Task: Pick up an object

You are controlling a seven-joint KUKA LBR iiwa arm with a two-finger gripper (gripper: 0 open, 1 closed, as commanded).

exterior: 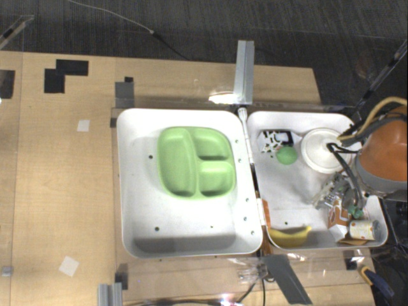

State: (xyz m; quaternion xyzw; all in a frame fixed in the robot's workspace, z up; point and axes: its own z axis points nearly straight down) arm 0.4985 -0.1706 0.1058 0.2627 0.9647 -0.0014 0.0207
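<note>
- Arm is reaching in from the right over the right bin (pixel 382 225); gripper (pixel 336 197) is hanging low near its right side. Spread of the hand: cannot tell, too cluttered.
- Candidate objects are lying in this bin: banana (pixel 290 235) against the front wall, green ball (pixel 286 155) toward the back, white round lid (pixel 320 150) beside it, small carton (pixel 359 230) in the corner.
- Judgement: descend straight, centred over one item, avoiding walls.
- Banana looks curved, smooth; ball round; lid flat, hard to pinch.
- Left bin (pixel 134 228) is holding a glossy green divided tray (pixel 194 162).
</note>
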